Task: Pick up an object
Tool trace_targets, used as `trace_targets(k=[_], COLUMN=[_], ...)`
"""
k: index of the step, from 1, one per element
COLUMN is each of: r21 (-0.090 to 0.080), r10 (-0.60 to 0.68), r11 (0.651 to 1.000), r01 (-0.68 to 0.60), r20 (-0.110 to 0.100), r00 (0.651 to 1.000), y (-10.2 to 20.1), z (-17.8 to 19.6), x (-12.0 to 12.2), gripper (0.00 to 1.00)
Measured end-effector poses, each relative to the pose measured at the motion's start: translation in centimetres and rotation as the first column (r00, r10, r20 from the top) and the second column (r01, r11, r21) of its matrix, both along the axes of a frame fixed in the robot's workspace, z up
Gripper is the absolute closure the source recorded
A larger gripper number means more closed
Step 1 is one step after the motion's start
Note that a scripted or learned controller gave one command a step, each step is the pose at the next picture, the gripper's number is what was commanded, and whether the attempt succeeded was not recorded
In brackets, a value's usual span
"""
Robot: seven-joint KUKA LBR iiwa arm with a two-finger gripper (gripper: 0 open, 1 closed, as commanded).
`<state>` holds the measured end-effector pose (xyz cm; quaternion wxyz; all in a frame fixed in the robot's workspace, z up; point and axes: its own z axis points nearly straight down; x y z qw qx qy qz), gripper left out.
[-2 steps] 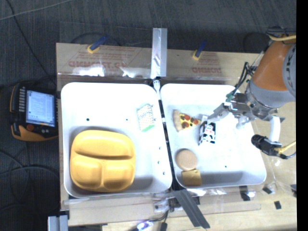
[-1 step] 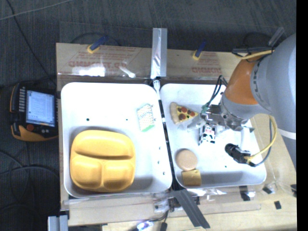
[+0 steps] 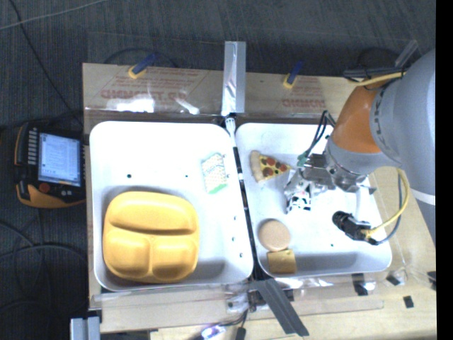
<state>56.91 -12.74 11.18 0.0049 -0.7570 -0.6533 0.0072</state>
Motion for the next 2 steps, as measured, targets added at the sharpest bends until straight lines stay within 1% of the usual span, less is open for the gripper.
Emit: trace_targets(k=[1,2], r21=[-0.01,0.0], r10=[0.084,0.111], r11=[0.996,0.994], r01=[-0.084,-0.111], r20=[0.06,0.01], r00=[0.995,0.994], y=[-0.1,5.8], z=[-1.1,10.3], x=[-2.8,-0.4], gripper=[1.0,1.0])
